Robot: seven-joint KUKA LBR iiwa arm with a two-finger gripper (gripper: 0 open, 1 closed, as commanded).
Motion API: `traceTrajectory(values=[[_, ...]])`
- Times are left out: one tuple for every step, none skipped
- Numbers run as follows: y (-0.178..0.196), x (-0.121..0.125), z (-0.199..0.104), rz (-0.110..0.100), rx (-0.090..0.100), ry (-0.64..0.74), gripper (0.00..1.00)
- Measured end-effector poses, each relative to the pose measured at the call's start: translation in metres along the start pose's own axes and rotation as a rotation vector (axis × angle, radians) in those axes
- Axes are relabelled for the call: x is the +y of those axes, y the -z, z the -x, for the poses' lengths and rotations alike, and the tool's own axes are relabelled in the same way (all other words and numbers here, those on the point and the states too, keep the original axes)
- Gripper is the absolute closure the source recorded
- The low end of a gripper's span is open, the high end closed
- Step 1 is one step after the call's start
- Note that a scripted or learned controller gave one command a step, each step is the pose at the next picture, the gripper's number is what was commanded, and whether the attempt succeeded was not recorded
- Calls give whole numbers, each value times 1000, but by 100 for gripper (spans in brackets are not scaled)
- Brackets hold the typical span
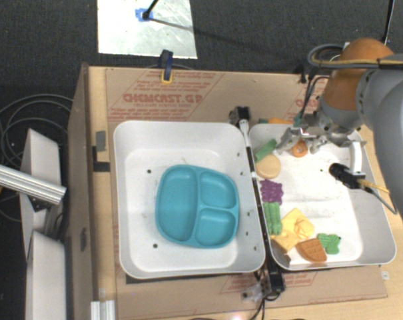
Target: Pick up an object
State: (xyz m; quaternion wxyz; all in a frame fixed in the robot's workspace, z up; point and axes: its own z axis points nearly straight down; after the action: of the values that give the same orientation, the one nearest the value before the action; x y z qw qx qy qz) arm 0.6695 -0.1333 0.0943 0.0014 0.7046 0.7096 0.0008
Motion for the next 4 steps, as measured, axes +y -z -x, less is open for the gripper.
traceTrajectory(values=[[-9, 0, 6, 0, -1, -5, 0], [-9, 0, 5, -1, -1, -3, 0], [-10, -7, -51, -2, 2, 2, 0], [-9, -1, -43, 0, 1, -3, 0]])
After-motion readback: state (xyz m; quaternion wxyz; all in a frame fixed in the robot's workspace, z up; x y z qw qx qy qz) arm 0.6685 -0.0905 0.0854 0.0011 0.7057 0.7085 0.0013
